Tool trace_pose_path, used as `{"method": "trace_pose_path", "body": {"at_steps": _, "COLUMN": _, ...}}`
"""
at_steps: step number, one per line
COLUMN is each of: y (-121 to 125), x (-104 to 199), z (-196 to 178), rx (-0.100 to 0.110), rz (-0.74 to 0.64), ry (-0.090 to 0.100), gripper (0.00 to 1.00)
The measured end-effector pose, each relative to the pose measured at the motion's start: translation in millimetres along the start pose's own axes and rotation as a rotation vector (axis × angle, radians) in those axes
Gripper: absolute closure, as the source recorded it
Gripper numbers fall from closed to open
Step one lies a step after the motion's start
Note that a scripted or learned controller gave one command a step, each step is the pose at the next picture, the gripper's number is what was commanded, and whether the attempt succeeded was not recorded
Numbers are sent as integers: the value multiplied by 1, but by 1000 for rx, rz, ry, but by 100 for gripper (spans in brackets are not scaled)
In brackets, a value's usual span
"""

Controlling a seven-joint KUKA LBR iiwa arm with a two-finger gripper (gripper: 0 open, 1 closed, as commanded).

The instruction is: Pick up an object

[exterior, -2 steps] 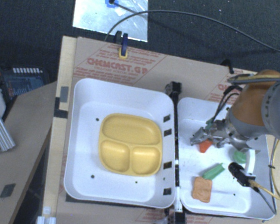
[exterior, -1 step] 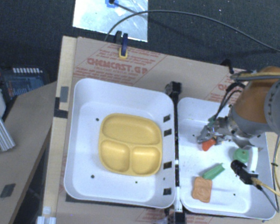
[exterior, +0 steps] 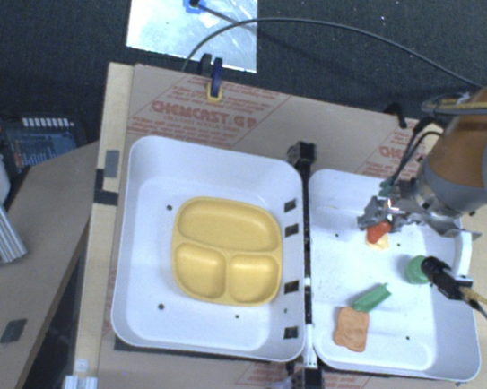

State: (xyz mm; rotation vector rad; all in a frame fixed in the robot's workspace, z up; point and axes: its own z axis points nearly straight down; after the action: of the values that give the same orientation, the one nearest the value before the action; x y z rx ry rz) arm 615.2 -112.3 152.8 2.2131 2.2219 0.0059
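Note:
My gripper (exterior: 376, 220) hangs low over the upper left part of the right bin (exterior: 455, 357). A small red and yellow object (exterior: 378, 235) lies right at its tip, touching or nearly touching it; whether it is gripped cannot be made out. A round green piece (exterior: 415, 268) sits to the right of it on the bin floor. Further forward lie a green elongated piece (exterior: 371, 297) and an orange flat piece (exterior: 351, 329), close together.
The left bin (exterior: 144, 220) holds a yellow divided plate (exterior: 227, 250) in its middle. A black divider with clips (exterior: 302, 243) runs between the bins. The arm's orange band (exterior: 468, 146) reaches in from the upper right.

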Motion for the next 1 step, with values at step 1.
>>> {"method": "trace_pose_path", "body": {"at_steps": 1, "y": -3, "x": -9, "z": -59, "rx": -1, "rz": 3, "ry": -1, "gripper": 100}}
